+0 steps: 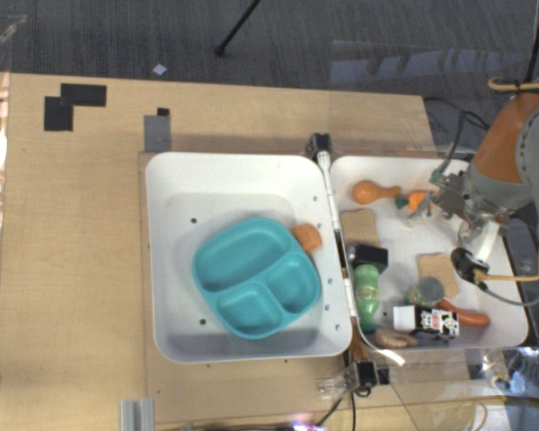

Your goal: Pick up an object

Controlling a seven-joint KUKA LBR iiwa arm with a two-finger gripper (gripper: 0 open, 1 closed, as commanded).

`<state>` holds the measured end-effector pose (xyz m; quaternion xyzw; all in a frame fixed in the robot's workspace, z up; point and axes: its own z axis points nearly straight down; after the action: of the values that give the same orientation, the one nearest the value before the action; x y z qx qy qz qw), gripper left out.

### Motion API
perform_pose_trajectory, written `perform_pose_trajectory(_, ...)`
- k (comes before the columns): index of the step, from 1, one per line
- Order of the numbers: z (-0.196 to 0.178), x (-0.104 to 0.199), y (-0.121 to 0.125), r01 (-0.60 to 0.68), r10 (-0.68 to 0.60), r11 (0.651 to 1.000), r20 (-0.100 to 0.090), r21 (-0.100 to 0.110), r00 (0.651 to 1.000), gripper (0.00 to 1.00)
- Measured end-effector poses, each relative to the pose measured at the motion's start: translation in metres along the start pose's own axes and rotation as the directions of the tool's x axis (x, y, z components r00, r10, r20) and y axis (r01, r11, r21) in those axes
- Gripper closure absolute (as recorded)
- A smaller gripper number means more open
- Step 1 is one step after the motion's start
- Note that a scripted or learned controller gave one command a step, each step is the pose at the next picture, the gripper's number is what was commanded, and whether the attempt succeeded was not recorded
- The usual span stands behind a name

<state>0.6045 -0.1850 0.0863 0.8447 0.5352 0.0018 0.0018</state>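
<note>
Fingers of the gripper [428,201]: I cannot tell their spread; the small orange carrot-shaped toy [417,200] lies just left, long axis left-right.

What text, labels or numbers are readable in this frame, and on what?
None can be read.
Black-and-white carton in the right bin: carries print, too small and blurred to read.
Green bottle: no readable label.
Teal divided plate in the left bin: plain, no markings.

No legible text; black-and-white label on small carton [426,321] too blurred to read.
</note>
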Motion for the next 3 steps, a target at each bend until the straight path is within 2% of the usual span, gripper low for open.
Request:
perform_pose_trajectory(1,0.001,0.017,0.028,-0.361,0.361,0.932,0.001,0.003,0.932,0.00)
perform_pose_trajectory(2,-0.001,0.053,-0.030,-0.206,0.206,0.978,-0.002,0.004,0.978,0.00)
perform_pose_trajectory(3,-0.014,0.056,-0.027,-0.202,0.202,0.979,-0.007,-0.002,0.979,1.00)
